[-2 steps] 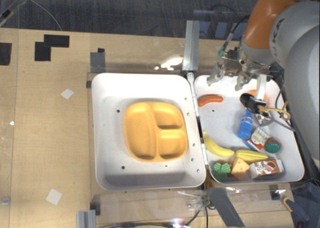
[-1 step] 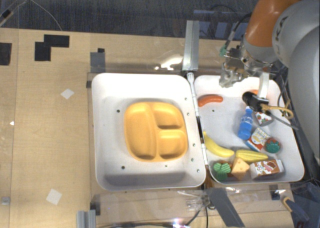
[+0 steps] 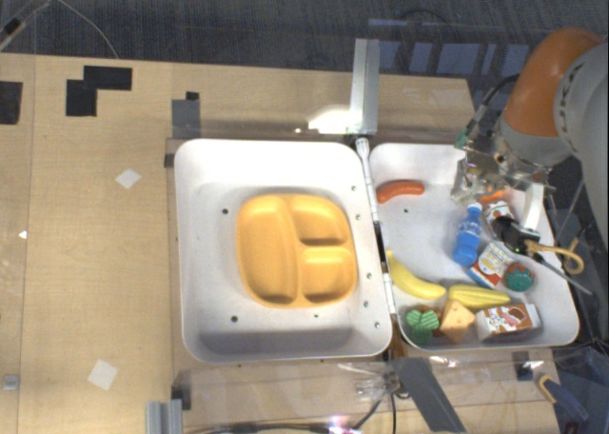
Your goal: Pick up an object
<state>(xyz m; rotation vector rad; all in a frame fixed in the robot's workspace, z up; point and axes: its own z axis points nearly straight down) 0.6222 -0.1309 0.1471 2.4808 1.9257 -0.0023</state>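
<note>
Wood desk (image 3: 86, 261), two bins: yellow tray (image 3: 293, 249) left, gripper (image 3: 473, 180) above bottle (image 3: 467, 235) right; can't tell its fingers' state.

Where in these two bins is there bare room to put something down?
Left bin: bare white floor all round the yellow tray. Right bin: an open patch between the sausage, blue bottle and banana. Its front right corner is crowded.

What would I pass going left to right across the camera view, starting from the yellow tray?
Yellow divided tray → red sausage → blue bottle → teal ball.
</note>
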